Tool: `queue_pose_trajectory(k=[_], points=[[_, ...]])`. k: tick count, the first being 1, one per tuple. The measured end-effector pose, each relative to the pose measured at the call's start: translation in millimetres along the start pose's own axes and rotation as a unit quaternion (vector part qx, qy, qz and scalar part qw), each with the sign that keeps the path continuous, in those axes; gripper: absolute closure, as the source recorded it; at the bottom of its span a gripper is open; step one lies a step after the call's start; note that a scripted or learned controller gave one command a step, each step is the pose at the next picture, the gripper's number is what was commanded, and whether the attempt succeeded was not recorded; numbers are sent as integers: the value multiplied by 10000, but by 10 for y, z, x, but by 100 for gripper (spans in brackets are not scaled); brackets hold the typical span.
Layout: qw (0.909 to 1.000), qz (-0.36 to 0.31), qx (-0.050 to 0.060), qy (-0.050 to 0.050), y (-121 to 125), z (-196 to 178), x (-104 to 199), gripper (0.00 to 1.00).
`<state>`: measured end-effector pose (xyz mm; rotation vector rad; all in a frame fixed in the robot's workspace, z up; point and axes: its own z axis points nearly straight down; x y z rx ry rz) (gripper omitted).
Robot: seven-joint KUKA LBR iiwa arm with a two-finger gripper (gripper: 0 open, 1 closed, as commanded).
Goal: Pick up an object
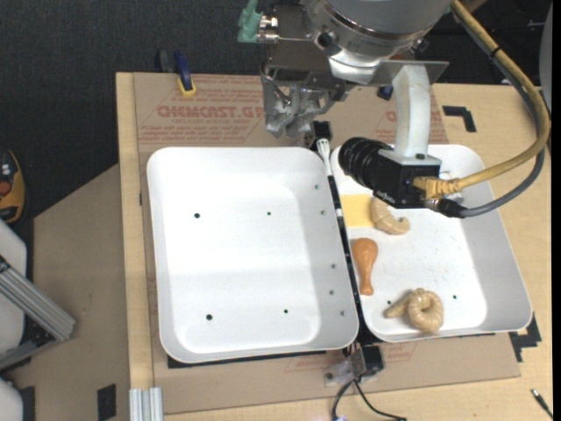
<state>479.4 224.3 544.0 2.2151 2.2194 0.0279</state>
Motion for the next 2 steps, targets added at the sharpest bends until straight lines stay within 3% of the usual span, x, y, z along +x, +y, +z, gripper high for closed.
queue_pose_trajectory(k=[1,2], points=[[9998,17,159,-78,-42,1439,-12,100],[10000,1,6,-4,-1,109,0,100]])
